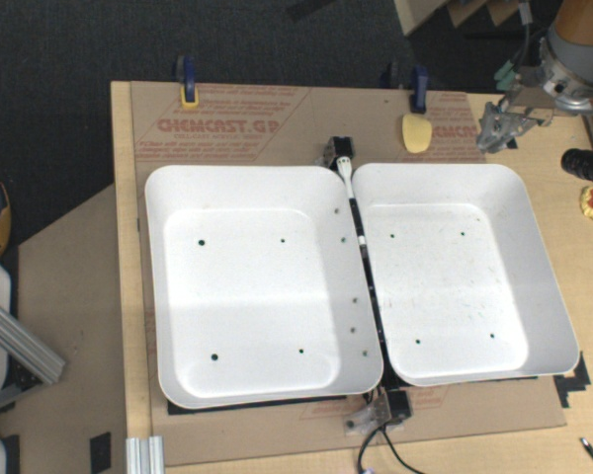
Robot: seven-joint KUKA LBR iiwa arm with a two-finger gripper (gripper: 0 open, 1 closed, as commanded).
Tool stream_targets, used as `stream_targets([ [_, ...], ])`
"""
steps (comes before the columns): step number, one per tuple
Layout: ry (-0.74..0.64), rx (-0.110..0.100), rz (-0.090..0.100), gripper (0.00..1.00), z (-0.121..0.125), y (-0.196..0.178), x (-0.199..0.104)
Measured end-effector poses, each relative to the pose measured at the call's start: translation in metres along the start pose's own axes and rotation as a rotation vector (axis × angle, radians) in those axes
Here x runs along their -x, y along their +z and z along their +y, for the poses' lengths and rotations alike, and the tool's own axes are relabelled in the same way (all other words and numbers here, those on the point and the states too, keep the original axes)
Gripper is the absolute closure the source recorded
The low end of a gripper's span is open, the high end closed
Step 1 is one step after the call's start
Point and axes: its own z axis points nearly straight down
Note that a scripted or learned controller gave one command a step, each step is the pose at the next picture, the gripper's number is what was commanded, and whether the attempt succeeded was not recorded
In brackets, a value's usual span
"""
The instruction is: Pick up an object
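Approach step, nothing grasped yet. The gripper (pixel 497 128) is parked above the board's far right corner, outside both bins; whether it is apart or together cannot be told at this angle. The only candidate object seen is a small pale yellow piece (pixel 416 133) lying on the cardboard (pixel 227 121) behind the right bin (pixel 549 294), below a blue clamp (pixel 419 87). The left bin (pixel 156 265) and right bin are seen with bare floors. Next move, as judged: realignment over the yellow piece, then descent.
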Motion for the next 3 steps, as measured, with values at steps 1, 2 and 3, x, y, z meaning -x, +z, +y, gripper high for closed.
stream_targets([
  [1, 0.005, 0.015, -0.007, 1.00, -0.009, -0.034, 0.011],
  [2, -0.004, 0.003, 0.000, 1.00, 0.000, 0.020, -0.076],
  [3, 0.004, 0.015, -0.005, 1.00, -0.013, -0.019, -0.078],
])
